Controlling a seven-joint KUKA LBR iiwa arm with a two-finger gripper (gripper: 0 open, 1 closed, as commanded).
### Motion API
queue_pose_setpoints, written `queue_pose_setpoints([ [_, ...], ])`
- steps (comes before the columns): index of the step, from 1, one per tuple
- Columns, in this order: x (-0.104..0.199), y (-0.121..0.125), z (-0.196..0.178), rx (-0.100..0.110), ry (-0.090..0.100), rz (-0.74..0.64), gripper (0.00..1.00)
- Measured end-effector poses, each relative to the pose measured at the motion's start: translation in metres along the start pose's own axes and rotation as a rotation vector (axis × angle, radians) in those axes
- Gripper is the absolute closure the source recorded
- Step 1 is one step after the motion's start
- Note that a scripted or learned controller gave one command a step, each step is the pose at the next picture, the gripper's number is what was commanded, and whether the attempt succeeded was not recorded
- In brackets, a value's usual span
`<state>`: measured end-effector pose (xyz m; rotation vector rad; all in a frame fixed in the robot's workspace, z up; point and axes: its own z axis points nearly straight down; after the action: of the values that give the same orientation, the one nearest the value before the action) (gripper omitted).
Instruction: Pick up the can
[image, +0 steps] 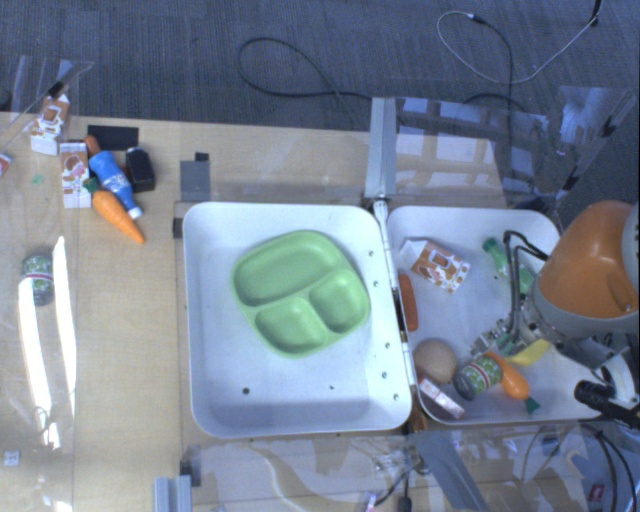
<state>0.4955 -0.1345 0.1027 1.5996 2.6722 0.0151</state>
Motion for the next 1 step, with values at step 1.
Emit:
queue_pose_setpoints([
  [1,0.0000,-0.0001,0.0000,0.000,0.000,0.000,0.00],
])
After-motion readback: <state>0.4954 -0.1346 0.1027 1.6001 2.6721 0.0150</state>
